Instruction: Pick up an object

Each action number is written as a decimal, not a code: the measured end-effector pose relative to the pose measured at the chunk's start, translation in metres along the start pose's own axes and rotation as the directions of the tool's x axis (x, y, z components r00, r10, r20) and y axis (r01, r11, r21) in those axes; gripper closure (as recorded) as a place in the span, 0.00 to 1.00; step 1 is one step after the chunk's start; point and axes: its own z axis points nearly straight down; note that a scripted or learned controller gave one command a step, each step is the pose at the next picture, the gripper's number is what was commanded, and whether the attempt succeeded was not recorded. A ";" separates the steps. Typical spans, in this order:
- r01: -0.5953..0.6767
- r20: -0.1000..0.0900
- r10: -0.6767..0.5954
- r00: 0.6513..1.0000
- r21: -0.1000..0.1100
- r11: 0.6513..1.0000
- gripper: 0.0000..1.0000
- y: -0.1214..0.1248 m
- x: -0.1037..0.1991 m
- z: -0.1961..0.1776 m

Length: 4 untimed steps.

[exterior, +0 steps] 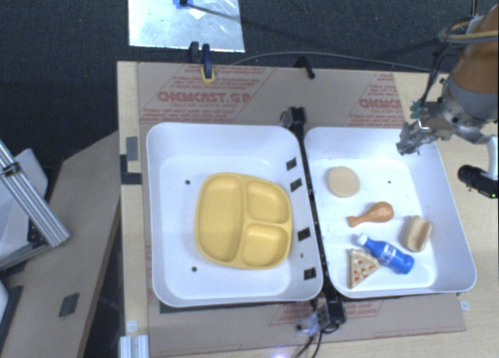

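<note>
The right bin [448, 193] holds a round tan cookie [343, 182], a chicken drumstick [372, 214], a bread roll [417, 233], a blue bottle [387, 254] lying on its side, and a pizza slice [360, 267]. My gripper [410, 140] hangs over the bin's far right corner, up and to the right of the cookie, apart from every object. Nothing shows between its fingers.
The left bin [168, 193] carries a yellow divided plate [242, 220]. A black divider with clips [302, 193] runs between the bins. A shiny metal sheet [187, 5] lies beyond the bench. The arm [475, 76] enters from the right.
</note>
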 end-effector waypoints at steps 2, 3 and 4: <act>0.003 -0.003 -0.003 1.000 0.005 1.000 1.00 -0.015 0.098 -0.015; 0.004 -0.004 -0.004 1.000 0.006 1.000 1.00 -0.031 0.153 -0.024; 0.003 -0.004 -0.003 1.000 0.007 1.000 1.00 -0.040 0.196 -0.024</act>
